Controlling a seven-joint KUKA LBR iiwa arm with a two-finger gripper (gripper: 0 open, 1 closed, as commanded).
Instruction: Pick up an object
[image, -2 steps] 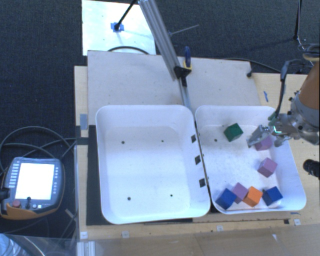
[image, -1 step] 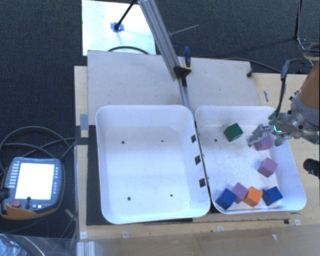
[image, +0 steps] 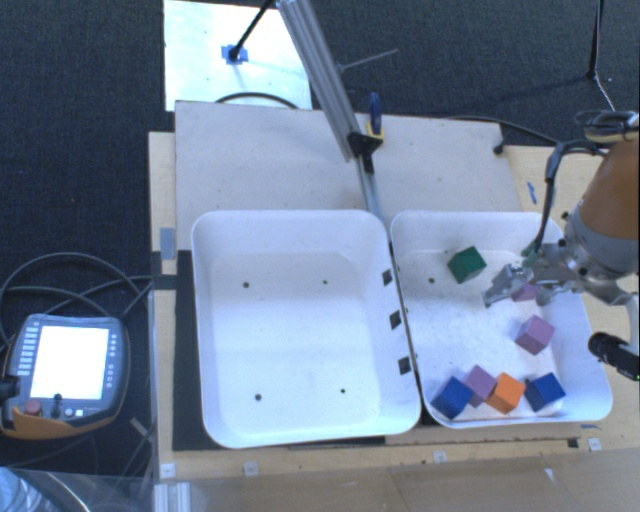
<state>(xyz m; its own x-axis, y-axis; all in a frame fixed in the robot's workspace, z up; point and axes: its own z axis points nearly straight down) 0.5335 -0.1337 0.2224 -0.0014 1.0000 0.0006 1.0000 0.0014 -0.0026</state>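
Observation:
My gripper (image: 515, 284) hangs over the right bin (image: 450, 325), near its right wall, on the grey arm with the orange band. A small purple cube (image: 525, 293) peeks out right beside or under it; whether it is gripped is not clear. A green cube (image: 466, 264) lies just left of the gripper. Another purple cube (image: 535, 334) sits below it. Along the bin's front edge lie a blue cube (image: 452, 397), a purple cube (image: 481, 383), an orange cube (image: 506, 392) and a second blue cube (image: 544, 391).
The left bin (image: 290, 320) stands beside the right one, sharing a middle wall. A slanted metal pole (image: 325, 75) crosses the back of the bench. A teach pendant (image: 65, 375) lies on the floor at the left.

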